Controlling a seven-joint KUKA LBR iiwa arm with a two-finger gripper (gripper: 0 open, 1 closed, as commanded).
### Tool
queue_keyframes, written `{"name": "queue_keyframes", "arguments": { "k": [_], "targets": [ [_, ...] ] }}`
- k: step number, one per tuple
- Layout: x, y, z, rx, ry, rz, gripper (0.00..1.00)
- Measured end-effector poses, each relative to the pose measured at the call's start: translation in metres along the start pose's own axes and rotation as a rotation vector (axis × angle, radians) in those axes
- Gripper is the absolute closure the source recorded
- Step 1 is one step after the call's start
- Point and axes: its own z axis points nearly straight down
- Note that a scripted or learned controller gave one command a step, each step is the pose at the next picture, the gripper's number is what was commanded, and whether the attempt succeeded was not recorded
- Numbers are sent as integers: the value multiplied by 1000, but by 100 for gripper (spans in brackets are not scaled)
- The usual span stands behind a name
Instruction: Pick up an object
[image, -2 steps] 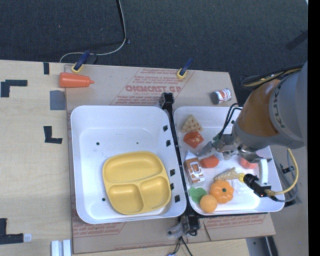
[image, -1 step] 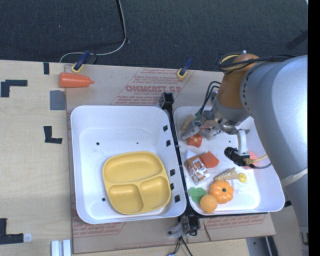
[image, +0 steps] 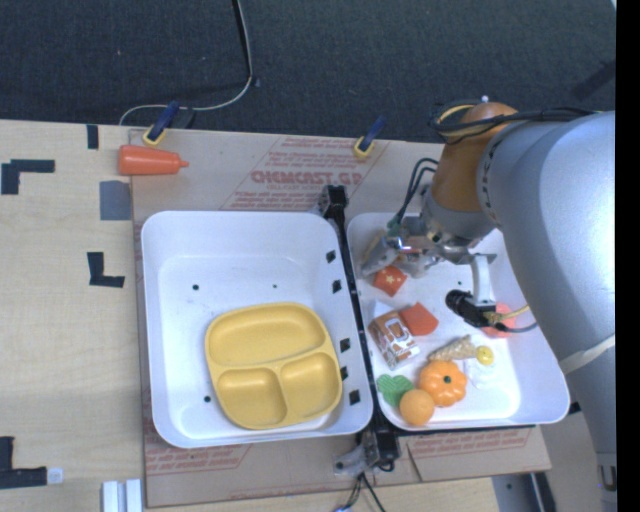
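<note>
My gripper (image: 393, 256) hangs low over the far left part of the right bin (image: 535, 395), with the grey arm reaching in from the right. Directly below its tip lies a small red-orange block (image: 390, 281), touching or nearly touching it. Closer to the front of that bin are a red wedge (image: 421, 320), a brown and white box (image: 393, 338), a tan piece (image: 452, 349), a small yellow ring (image: 485, 354), a little pumpkin (image: 444, 383), an orange ball (image: 416, 407) and a green piece (image: 392, 385).
The left bin (image: 170, 250) holds a yellow divided plate (image: 272, 363) at its front. An orange carrot-shaped toy (image: 150, 160) lies on the bench beyond the left bin. The divider (image: 345, 290) between the bins runs just left of my gripper.
</note>
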Motion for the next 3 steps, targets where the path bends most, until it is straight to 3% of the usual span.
{"name": "queue_keyframes", "arguments": {
  "k": [1, 2, 3],
  "targets": [
    [0, 0, -10, 0, -1, -1, 100],
    [0, 0, -10, 1, -2, -1, 0],
    [-3, 24, 1, -1, 0, -1, 0]
  ]
}}
